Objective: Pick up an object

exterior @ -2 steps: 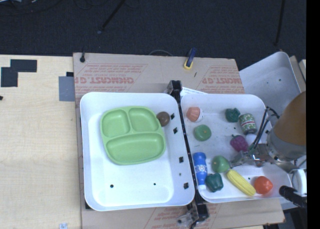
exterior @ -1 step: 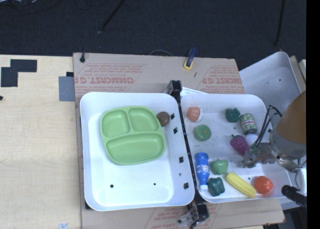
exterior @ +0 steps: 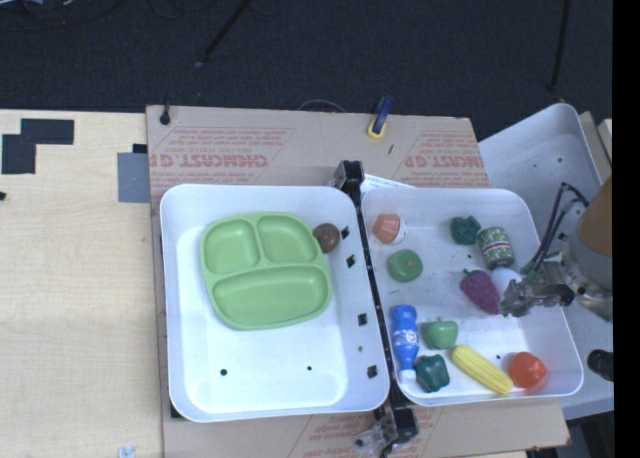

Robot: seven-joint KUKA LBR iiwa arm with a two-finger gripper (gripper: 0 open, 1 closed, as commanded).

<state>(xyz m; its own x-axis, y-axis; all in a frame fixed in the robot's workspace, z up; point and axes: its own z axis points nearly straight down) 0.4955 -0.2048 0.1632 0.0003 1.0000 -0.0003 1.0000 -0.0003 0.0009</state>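
While poised just beside the purple grapes [exterior: 481,290] in the right bin [exterior: 545,221], end effector [exterior: 518,301] grip unreadable; nothing lifted yet.

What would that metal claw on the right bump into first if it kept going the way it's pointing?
Probably the purple grapes. The gripper points left across the right bin, and the grapes lie just beyond its tip. From above, I can't tell whether it would hit them or pass over them.
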